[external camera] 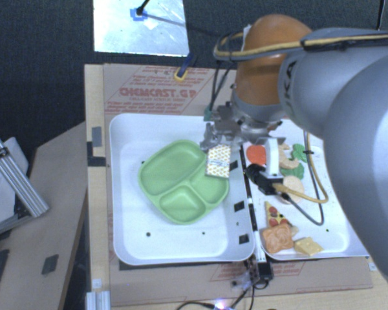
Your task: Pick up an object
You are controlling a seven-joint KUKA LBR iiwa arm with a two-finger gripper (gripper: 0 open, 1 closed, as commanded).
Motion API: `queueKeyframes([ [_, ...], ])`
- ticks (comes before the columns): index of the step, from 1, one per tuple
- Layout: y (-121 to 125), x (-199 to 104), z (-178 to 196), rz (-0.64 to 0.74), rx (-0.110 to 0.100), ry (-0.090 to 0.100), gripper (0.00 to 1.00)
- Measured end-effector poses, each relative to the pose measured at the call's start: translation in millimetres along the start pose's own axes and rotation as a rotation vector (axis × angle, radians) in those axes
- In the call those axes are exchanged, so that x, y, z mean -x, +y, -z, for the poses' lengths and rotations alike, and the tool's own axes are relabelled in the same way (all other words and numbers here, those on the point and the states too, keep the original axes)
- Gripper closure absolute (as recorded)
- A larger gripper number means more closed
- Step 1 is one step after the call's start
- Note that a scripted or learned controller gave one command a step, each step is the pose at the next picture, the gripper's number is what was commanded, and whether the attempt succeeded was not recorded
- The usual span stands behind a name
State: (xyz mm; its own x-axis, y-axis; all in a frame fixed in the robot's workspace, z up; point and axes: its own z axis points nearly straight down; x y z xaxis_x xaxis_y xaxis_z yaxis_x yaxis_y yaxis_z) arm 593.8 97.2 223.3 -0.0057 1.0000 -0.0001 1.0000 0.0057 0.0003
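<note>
Pincer (218,148) of mine hangs over the green divided plate's (178,181) right rim in the left bin (132,237), closed on a small patterned packet (218,161).

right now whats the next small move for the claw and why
Probably a short straight lift. The claw hangs over the right edge of the green divided plate with a small patterned packet at its tips. Raising it slightly would show whether the packet is truly gripped before carrying it anywhere.
</note>
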Motion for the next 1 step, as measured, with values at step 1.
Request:
queueKeyframes([
  [1,17.4,7.7,2.8,-0.004,0.002,0.001,1.0],
])
